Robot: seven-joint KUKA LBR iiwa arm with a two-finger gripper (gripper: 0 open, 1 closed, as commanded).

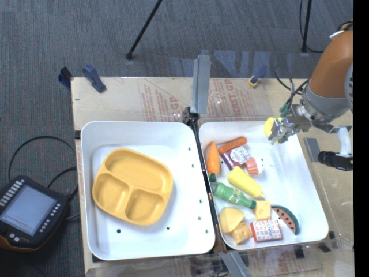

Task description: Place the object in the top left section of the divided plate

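At the bottom of the frame, nearest the camera, lie the front rims of the two white bins. The left bin [95,235] holds the yellow divided plate [133,186], which rests slightly turned on the bin floor, left of centre, with one long section along its upper side and two smaller ones along its lower side. All three sections are bare.

The right bin [308,183] carries a crowd of toy foods. Along its lower edge are a watermelon slice [286,219], a red-and-white packet [266,231], a pale yellow wedge [231,218] and a small cheese-coloured block [262,210]. Above them a green bottle [233,194] lies on its side, just beside a yellow corn-like piece [245,182]. Further up are a carrot [213,157] against the bin's left wall, a red sausage [232,145] and a dark red pouch with a white label [237,156], with a small orange-and-white piece [253,166] near it.

In the upper right of the frame the grey arm with its orange band [334,59] reaches in over the right bin's far right corner. The pincer [281,133] hangs above that corner, and a small yellow object [271,126] sits at its tip, gripped between the fingers as far as the view allows, well apart from the plate.

Off the counter [144,97], at lower left, a teach pendant [27,209] lies on the grey carpet with its cable. Two blue clamps [92,77] sit at the counter's upper left corner.
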